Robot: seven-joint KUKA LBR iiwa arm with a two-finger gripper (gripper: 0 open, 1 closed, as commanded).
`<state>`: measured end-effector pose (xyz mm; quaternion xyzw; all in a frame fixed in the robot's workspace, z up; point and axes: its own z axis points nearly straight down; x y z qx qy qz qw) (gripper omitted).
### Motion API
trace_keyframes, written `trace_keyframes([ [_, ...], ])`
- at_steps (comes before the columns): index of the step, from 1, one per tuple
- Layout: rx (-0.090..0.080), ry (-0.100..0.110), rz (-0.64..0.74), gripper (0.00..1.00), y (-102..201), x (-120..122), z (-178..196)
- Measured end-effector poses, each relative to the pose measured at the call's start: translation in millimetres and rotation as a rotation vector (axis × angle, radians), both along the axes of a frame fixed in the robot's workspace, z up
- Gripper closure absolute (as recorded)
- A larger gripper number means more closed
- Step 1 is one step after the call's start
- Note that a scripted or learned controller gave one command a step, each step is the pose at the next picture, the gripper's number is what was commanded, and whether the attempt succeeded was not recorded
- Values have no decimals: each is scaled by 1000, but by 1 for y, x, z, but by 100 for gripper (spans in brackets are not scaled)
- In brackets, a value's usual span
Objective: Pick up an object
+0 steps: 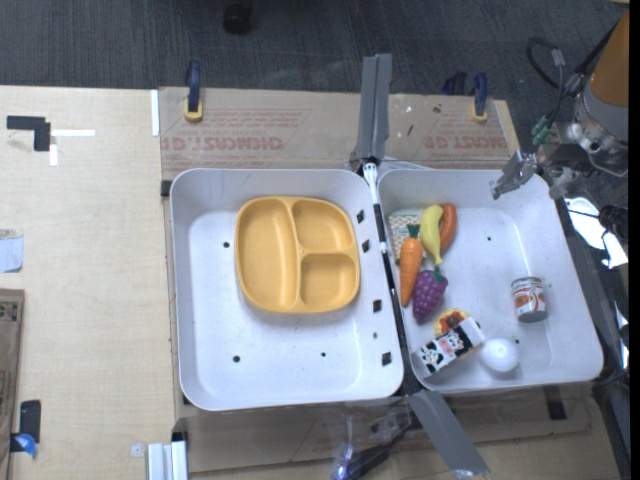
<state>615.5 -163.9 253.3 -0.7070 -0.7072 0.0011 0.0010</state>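
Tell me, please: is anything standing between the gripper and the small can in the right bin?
Nothing visible does. The gripper is above the right bin's far right corner, and the small can lies apart from the other items, with bare white floor around it. The white ball sits nearer the front, beyond the can.

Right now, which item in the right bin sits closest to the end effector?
The small can, alone near the right wall below the end effector. The banana, carrot and grapes cluster at the left wall.
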Motion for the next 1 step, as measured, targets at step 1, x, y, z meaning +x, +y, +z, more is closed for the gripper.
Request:
trace_keyframes([
  [1,0,0,32,0,67,-33,-157],
])
